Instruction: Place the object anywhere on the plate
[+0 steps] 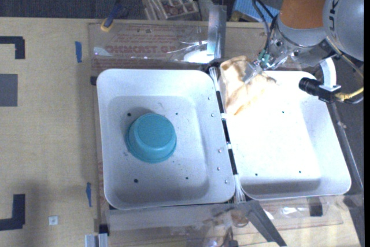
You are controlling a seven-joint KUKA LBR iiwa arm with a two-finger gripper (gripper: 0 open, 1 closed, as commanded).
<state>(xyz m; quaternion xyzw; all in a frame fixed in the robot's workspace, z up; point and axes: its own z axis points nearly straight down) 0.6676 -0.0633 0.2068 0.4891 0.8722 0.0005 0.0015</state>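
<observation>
A round blue plate [151,136] sits in the middle of the left bin [115,89], looking like an upturned dish. A crumpled cream and orange cloth-like object [240,92] lies in the far left corner of the right bin [289,147], partly against the divider between the bins. My gripper [254,71] comes in from the upper right and its tip is down on the top of that object, touching it. The arm's wrist hides the far end of the object. The gripper is well to the right of the plate.
The rim between the two bins [225,130] separates the object from the plate. A clear plastic sheet [156,49] lies behind the left bin. A black cable plug [309,87] sticks out by the wrist over the right bin's far edge.
</observation>
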